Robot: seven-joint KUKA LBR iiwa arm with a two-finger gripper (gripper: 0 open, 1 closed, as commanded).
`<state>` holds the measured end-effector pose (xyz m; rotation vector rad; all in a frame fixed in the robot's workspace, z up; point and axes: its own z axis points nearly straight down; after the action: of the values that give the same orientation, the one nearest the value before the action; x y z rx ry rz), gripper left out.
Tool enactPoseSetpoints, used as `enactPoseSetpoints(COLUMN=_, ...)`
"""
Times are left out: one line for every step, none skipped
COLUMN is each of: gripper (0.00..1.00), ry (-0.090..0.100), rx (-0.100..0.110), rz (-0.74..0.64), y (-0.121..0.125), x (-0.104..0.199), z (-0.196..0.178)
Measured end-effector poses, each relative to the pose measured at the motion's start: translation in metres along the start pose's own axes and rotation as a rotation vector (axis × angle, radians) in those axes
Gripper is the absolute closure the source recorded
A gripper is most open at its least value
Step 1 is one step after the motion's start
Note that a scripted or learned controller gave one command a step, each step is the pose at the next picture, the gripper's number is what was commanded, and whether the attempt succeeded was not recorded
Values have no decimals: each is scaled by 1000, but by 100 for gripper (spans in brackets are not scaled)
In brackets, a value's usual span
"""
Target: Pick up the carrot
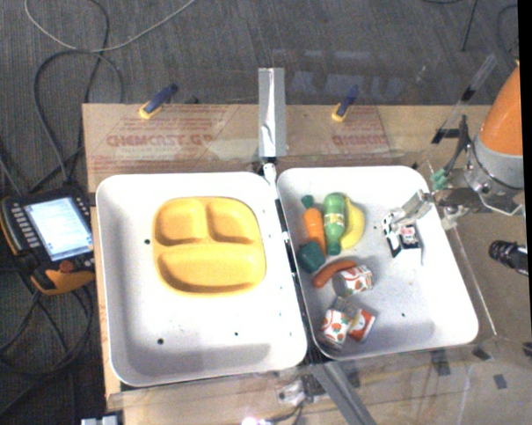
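Note:
The carrot is a small orange piece with a green top. It lies in the right bin near its left wall, pointing toward the back. A green bottle lies right beside it. My gripper hangs over the same bin, well to the right of the carrot and apart from it. Its fingers stand open with nothing between them.
A yellow banana lies right of the bottle, a dark green piece and a red sausage in front of the carrot. Three small red-and-white cartons sit nearer the front. The left bin holds a yellow divided tray.

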<state>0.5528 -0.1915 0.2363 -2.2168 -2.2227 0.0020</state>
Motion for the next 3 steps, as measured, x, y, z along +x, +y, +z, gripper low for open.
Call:
enactPoseSetpoints(gripper=0, ry=-2, rx=-2, rz=-302, y=56, x=27, z=57)
enactPoseSetpoints(gripper=0, ry=-5, rx=-2, rz=-610, y=102, x=76, z=142)
enactPoseSetpoints(gripper=0, ry=-12, rx=-15, rz=-871, y=27, x=83, z=146)
